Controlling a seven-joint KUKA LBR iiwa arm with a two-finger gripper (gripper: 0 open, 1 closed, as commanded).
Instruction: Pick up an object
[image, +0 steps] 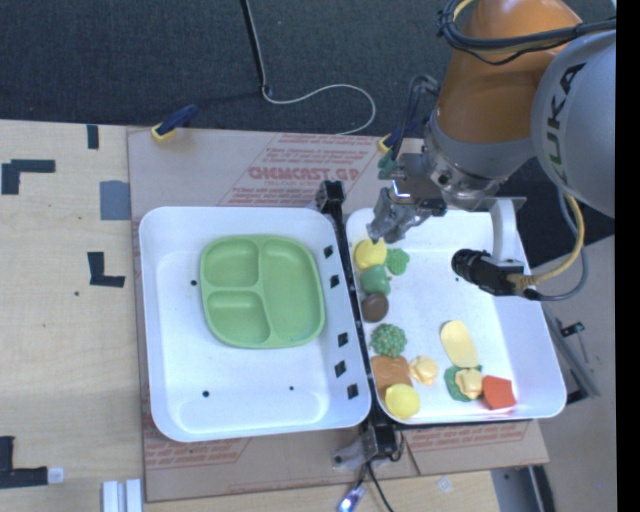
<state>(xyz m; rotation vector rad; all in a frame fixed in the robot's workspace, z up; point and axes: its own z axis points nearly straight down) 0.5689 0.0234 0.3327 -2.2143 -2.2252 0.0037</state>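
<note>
My gripper (383, 230) hangs over the right bin's (520, 330) back left corner, its fingers just above a yellow toy fruit (370, 253) and a green broccoli piece (397, 262). Nothing shows between the fingers. Along the right bin's left side lie a green round piece (375, 280), a brown ball (374, 307), a second broccoli (388, 340), an orange-brown block (391, 371) and a yellow lemon (402, 401). Toward the bin's front right lie a pale yellow oval (459, 343), a small yellow piece (424, 370), a green-and-yellow piece (464, 382) and a red-orange block (498, 392).
The left bin (170, 330) holds a green divided plate (263, 290). A black divider (342, 290) runs between the bins. A black cylinder (487, 270) on a yellow cable sticks out over the right bin. A yellow-and-blue clamp (173, 121) sits at the cardboard's back left.
</note>
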